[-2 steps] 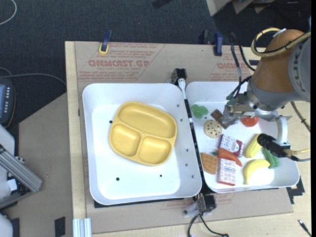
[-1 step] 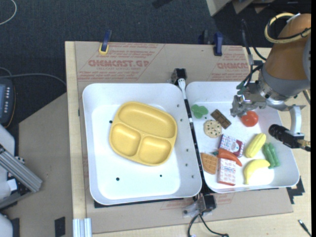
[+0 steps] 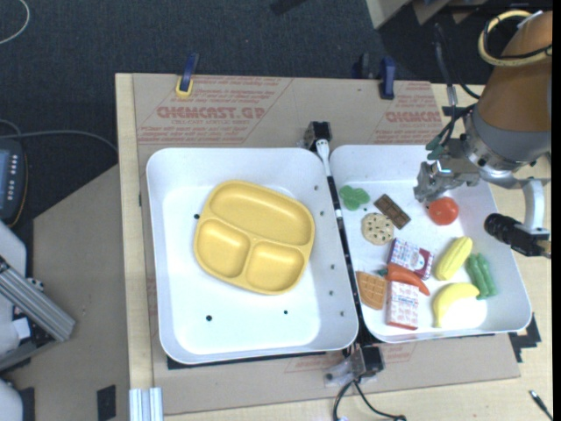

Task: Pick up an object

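Note:
My gripper (image 3: 436, 185) hangs over the upper middle of the right bin (image 3: 517, 301), just above and left of a red tomato (image 3: 444, 210). Nothing shows held in it. Toy foods lie in this bin: a green leafy piece (image 3: 354, 197), a brown chocolate bar (image 3: 392, 210), a round cookie (image 3: 378, 228), two red-and-white snack packs (image 3: 409, 257) (image 3: 403, 305), an orange carrot (image 3: 407, 276), a waffle (image 3: 372, 289), two yellow fruits (image 3: 454, 257) (image 3: 455, 299) and a green bean pod (image 3: 480, 274).
The left bin (image 3: 175, 261) holds a yellow divided plate (image 3: 253, 237). A black rail (image 3: 337, 226) runs between the bins. The grey and orange arm (image 3: 517, 86) comes in from the upper right, with a black part (image 3: 513, 231) over the right bin's edge.

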